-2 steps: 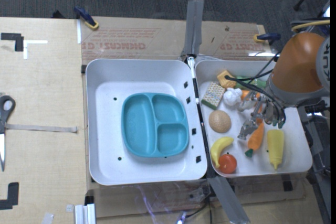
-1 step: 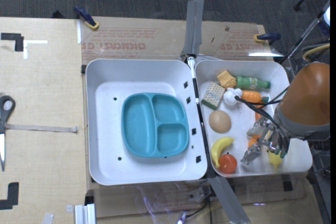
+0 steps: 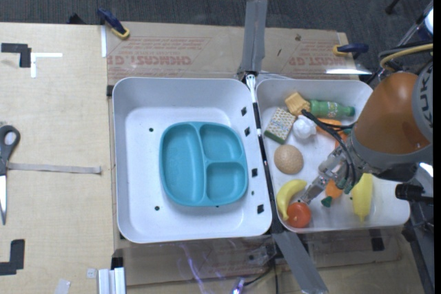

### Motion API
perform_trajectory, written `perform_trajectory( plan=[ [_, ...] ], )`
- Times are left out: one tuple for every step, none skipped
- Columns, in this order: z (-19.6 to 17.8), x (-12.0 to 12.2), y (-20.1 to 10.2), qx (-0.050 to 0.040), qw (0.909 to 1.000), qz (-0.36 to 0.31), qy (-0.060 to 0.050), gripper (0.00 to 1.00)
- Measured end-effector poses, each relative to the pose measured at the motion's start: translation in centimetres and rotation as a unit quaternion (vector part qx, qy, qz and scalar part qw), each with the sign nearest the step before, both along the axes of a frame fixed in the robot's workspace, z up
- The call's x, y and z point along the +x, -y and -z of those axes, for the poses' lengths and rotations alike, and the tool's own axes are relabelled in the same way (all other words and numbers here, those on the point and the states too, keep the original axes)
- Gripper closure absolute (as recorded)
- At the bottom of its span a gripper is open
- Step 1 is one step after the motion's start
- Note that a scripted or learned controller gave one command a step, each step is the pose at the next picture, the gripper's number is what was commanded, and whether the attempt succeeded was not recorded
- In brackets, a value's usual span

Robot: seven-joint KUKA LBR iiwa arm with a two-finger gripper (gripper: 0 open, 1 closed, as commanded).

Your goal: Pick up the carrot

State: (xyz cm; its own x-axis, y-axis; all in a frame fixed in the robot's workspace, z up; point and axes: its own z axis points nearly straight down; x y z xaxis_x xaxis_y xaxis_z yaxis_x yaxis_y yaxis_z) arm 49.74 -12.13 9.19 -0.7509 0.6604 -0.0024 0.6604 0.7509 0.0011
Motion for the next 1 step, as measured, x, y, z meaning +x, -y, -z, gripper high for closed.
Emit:
perform_trajectory(
  plan=[
    [-0.95,0.19,0.02,-0.0008,1.0,-0.001,0.002,1.0]
  ],
)
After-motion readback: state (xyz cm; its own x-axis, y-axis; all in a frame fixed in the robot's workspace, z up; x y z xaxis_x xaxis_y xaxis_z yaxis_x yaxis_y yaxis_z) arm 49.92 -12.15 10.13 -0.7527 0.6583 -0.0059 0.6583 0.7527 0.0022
